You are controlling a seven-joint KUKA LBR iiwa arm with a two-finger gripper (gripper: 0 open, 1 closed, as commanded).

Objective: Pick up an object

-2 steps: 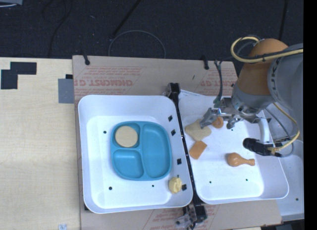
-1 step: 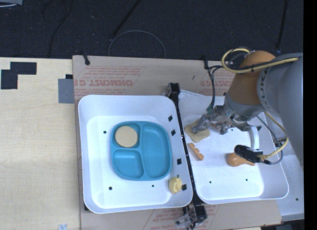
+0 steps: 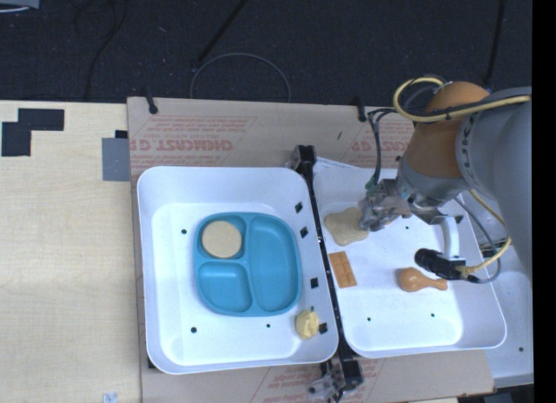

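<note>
Grey and orange-banded, the arm lowers its jaws (image 3: 375,213) into the right bin (image 3: 417,327), at the edge of a beige bread-like piece (image 3: 346,227); whether they grip it cannot be told. Near that piece lie an orange strip (image 3: 341,269) and a tan drumstick-shaped toy (image 3: 419,280).
</note>
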